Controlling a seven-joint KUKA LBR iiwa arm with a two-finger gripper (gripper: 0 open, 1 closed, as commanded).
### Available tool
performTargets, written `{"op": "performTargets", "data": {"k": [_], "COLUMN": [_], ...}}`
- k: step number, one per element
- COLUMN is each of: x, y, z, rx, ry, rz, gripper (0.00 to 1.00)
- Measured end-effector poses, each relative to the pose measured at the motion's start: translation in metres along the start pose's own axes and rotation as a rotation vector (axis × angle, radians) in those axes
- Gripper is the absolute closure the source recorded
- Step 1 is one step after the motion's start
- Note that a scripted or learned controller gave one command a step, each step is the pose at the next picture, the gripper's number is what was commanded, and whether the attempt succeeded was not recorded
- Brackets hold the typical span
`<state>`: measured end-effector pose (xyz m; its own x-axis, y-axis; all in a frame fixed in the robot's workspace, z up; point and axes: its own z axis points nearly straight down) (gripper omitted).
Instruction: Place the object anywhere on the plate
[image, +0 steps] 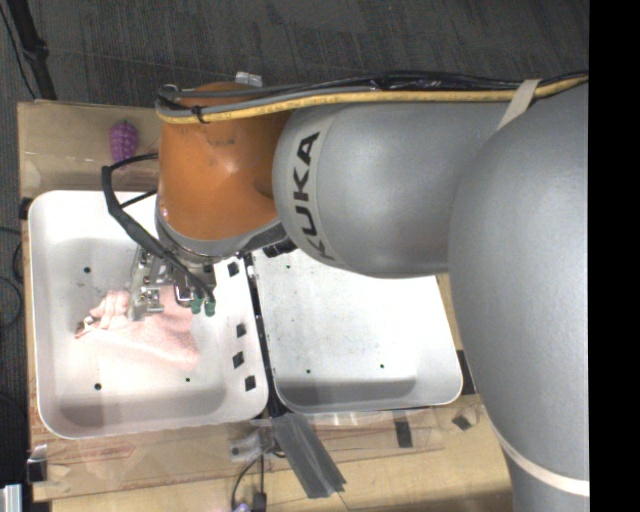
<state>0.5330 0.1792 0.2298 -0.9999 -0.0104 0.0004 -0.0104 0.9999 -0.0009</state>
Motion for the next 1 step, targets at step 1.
{"op": "performTargets", "data": {"k": [1], "x": [-0.0002], "y": [-0.0002], "z": [-0.0002], "rx": [0.0], "ry": [0.0], "rz": [0.0], "gripper": [0.0]}}
